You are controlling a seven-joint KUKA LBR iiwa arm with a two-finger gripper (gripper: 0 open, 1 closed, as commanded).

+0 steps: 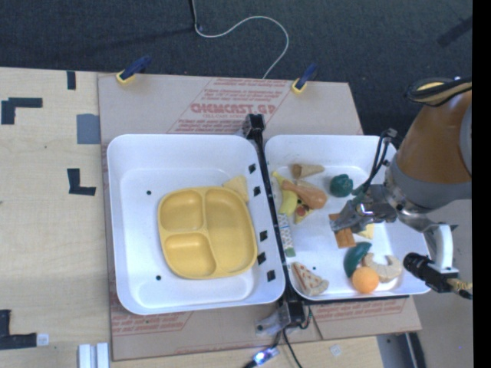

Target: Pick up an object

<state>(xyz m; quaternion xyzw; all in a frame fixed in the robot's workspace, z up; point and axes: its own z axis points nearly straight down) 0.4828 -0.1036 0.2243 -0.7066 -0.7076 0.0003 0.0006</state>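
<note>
The arm (433,148) comes in from the right, its broad orange band looming over the right edge of the right bin (322,139). The grey wrist (405,194) below the band bends down and to the left. The gripper (354,215) sits low inside that bin, near the middle of its right wall, pointing toward the bin's centre.

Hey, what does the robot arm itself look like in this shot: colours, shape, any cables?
The arm is thick and rounded, grey, with a broad orange band above the wrist. It narrows to a small, dark, metallic-looking gripper. A thin black cable runs down beside the wrist toward the gripper.
</note>
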